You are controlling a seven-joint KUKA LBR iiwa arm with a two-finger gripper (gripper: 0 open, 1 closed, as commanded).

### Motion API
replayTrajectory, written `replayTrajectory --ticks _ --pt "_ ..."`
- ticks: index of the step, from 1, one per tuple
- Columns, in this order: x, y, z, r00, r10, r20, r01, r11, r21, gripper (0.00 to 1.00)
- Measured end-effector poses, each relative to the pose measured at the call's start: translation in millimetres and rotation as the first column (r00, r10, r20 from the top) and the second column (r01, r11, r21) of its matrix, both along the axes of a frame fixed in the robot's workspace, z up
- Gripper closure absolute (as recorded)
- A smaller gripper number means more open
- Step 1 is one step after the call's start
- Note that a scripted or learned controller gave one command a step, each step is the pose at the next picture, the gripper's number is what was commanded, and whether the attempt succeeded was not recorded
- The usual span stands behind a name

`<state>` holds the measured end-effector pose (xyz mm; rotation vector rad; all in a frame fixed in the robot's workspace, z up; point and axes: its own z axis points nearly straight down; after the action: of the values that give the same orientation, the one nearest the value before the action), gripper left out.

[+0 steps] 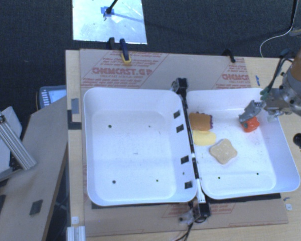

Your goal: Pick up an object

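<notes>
Claw (251, 115) over orange object (250, 125), "CHEMCAST" board (121, 70)

We are seeing the left bin (135, 144) lying open across its whole floor, giving free passage anywhere inside its rim. In the right bin (271, 182), three things are crowding the divider side: a burger-like piece (200, 121), a yellow slice (204, 138) touching it, and a tan toast-like piece (223, 151) just beside. An orange object (250, 125) is sitting under the gripper (252, 113) near the far right. The near floor is lying unobstructed.
</notes>
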<state>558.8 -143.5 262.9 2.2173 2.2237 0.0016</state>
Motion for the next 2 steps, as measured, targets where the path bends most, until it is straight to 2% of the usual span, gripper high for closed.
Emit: replayTrajectory --ticks 1,2 --pt "1 0 11 1.0 0.003 0.003 -0.003 1.0 0.0 1.0" --pt "-2 64 117 1.0 0.009 0.012 -0.009 1.0 0.001 1.0"
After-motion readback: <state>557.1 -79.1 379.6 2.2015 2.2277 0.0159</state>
